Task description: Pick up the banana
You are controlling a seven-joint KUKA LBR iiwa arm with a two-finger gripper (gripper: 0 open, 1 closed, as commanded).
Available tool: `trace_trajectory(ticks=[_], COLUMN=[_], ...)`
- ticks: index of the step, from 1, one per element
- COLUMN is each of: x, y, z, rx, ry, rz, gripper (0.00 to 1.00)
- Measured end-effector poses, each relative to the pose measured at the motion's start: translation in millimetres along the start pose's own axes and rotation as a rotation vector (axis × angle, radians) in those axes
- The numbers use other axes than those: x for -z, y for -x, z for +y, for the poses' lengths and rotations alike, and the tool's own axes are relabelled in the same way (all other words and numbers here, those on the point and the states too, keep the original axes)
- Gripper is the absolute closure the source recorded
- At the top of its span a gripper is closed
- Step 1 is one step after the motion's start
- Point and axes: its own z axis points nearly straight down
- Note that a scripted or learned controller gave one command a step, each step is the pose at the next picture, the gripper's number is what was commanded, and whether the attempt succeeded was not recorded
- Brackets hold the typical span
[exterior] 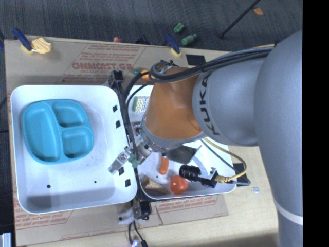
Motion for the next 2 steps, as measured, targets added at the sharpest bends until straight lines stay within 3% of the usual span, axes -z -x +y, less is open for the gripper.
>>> trace_trajectory(ticks=[1,2], x=[-93.7,28.8], y=[-48.1,-103.3], z=[45.7,139.0], rx=[0.084,0.210], ry=[-0.002,0.005], rz=[0.001,-0.004], gripper=[0.00,0.00])
